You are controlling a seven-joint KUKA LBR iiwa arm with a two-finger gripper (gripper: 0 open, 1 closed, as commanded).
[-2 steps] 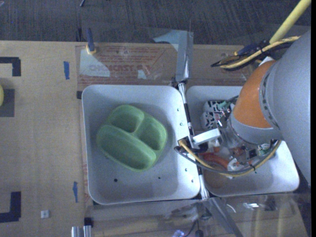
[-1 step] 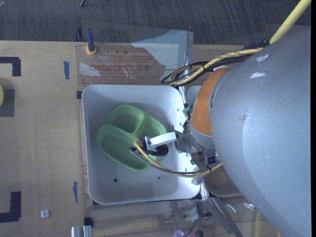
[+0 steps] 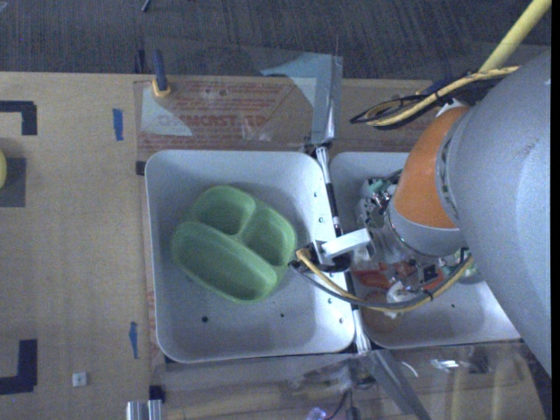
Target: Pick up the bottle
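Observation:
My grey arm [image 3: 499, 173] with its orange band [image 3: 424, 186] reaches in from the right and hangs low over the right bin [image 3: 455, 322]. The gripper [image 3: 382, 234] points down into that bin's left part, close to the divider, and the wrist covers most of it. Small items peek out around it: a green and white piece [image 3: 376, 186] above the wrist and a red-orange piece [image 3: 378, 278] below it. I cannot tell which of them is a bottle. The arm hides much of the right bin's floor.
A green sectioned tray [image 3: 232, 243] lies in the middle of the left bin [image 3: 162, 261]. A white bracket and yellow cables [image 3: 328, 269] from the wrist hang over the divider between the bins. A clear plastic sheet [image 3: 227, 112] lies behind the left bin.

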